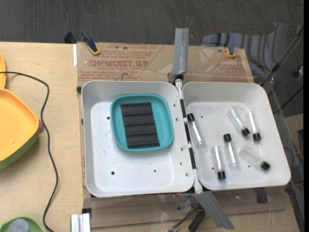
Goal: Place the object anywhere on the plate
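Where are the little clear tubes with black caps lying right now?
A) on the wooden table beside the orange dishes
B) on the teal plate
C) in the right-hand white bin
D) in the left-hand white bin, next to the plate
C: the small clear plastic vials with black caps are all scattered on the floor of the right-hand shallow white bin, while the teal square plate sits in the left-hand shallow white bin holding just a dark ribbed insert.

This looks like a robotics lab or test room. Two shallow white bins [91, 144] sit side by side on a rigged frame over printed cardboard [125, 64] held by clamps [90, 42], beside a pale wooden desk [58, 144] with a loose black cable [48, 129] trailing across it. Small clear vials with black caps [219, 161] lie in the right bin, and grey office carpet [145, 8] covers the floor behind.
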Available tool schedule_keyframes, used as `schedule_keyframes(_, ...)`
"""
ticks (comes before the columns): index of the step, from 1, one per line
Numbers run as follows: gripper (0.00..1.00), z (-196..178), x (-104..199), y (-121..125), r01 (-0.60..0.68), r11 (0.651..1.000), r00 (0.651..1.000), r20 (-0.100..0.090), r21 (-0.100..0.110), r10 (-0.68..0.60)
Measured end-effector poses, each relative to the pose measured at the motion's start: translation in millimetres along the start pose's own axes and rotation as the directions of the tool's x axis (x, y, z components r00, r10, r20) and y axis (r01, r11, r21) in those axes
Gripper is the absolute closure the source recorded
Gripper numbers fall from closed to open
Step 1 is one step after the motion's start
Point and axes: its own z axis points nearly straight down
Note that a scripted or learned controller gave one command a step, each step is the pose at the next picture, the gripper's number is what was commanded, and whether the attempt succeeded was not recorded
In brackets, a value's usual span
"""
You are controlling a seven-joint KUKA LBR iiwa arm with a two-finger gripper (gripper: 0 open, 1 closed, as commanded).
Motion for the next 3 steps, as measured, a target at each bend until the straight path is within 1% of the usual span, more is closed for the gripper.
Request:
schedule_keyframes(1, 0.0, -0.5, -2.7, 8.6, -0.098, 0.995, 0.995, -0.001, -0.001, 0.098)
schedule_keyframes(2, 0.0, -0.3, -19.5, -12.2, -0.277, 0.961, 0.961, -0.001, 0.001, 0.277)
schedule_keyframes(3, 0.0, -0.3, -21.0, -3.6, -0.396, 0.918, 0.918, -0.001, 0.0, 0.396)
